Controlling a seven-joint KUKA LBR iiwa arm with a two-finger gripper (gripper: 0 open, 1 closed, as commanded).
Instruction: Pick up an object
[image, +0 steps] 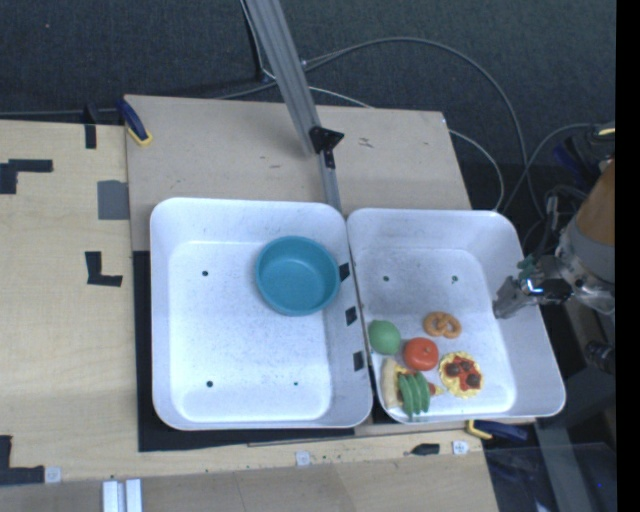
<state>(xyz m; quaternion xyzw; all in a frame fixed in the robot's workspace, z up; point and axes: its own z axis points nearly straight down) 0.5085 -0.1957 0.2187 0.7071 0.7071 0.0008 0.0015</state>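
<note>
While the arm reaches in from the right, its tool (512, 296) hangs at the right rim of the right bin (420, 235), over the sloping wall, and nothing can be seen between its tips; whether it is parted or closed I cannot tell, since it is small and dark against the rim. All the small objects lie in the near part of that same bin, to the left of the tool and closer to the front edge. Nearest to the tool is a brown pretzel-like piece (441, 324); below it sits a yellow round with red topping (461, 372). Left of these are a red tomato-like ball (421, 353), a green round object (384, 336) near the wall between the bins, and a green pod (413, 391) lying just beside a pale yellow piece (390, 378). None of them touches the tool. A blue bowl (297, 275) stands upright in the left bin (200, 330), toward its far right part. Both bins rest side by side on the tabletop (60, 300).
</note>
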